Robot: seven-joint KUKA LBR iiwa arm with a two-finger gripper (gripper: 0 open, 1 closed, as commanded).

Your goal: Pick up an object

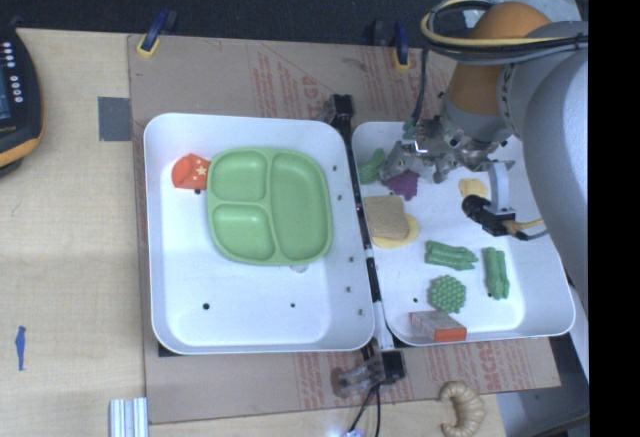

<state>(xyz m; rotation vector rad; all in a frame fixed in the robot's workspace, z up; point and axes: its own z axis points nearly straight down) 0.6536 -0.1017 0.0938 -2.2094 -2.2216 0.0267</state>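
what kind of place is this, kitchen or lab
Most likely a robot lab bench, not a kitchen: a grey arm with an orange band reaches over two shallow white bins, one holding a green divided plastic plate, on clamped cardboard.

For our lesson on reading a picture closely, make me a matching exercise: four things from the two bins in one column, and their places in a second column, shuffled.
Things:
1. green divided plate
2. red piece with yellow star
3. round green bumpy piece
4. purple piece

Places:
A. near front of right bin
B. middle of left bin
C. right bin, beside the gripper
D. left bin, at the plate's left edge

Pairs: 1-B, 2-D, 3-A, 4-C
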